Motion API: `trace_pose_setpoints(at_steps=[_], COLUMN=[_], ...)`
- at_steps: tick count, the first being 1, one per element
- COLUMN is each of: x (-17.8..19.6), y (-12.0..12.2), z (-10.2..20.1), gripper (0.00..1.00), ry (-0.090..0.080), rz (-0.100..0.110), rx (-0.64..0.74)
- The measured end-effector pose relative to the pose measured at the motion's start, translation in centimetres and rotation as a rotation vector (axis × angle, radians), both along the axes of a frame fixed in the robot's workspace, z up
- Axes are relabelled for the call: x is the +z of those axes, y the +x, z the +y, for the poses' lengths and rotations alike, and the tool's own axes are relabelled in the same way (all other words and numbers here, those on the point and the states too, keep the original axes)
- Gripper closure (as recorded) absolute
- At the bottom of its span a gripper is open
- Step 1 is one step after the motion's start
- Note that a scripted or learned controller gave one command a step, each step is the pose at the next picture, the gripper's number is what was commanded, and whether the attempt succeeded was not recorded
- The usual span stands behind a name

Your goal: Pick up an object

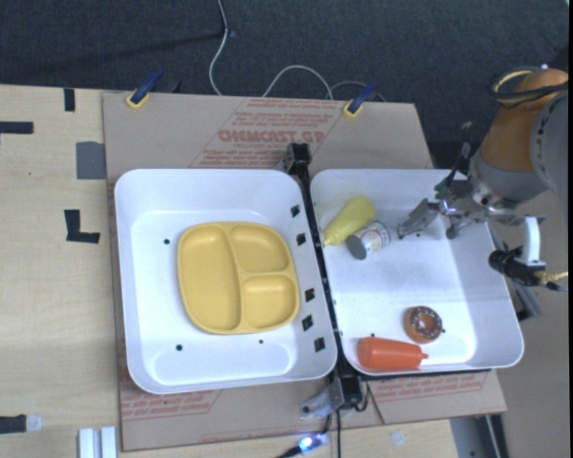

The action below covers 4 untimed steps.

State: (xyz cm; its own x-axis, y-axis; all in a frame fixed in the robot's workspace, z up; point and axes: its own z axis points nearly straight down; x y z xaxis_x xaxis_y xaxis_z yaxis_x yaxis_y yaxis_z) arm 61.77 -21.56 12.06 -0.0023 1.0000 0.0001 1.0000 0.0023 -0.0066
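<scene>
Under both bins [153, 208], cardboard sheet [258, 136], red "CHEMCAST" lettering

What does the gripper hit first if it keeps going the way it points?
Likely the yellow bottle: the gripper points left across the right bin toward the bottle's grey cap end. Height above it is unclear.

Both bins [138, 256] looked like smooth white plastic, slightly glossy. Yellow divided tray [237, 277]: matt plastic. Yellow bottle [350, 219], orange carrot [390, 353]: smooth plastic look. Doughnut [423, 323] had a glossy brown top. Base sheet [258, 136] was matt brown cardboard. Gripper [422, 219]: dull grey metal.
</scene>
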Motion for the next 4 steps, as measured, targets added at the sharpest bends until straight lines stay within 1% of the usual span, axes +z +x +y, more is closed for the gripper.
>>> trace_pose_setpoints(at_steps=[1,2,3,4], x=[-3.7,-2.4,3.4,7.8], y=[0.0,0.2,0.3,0.2], z=[0.0,0.1,1.1,1.1], gripper=[0.0,1.0,1.0,1.0], ry=[-0.003,-0.004,-0.001,-0.001], rz=[-0.006,-0.01,-0.011,-0.01], rx=[0.0,0.002,0.001,0.0])
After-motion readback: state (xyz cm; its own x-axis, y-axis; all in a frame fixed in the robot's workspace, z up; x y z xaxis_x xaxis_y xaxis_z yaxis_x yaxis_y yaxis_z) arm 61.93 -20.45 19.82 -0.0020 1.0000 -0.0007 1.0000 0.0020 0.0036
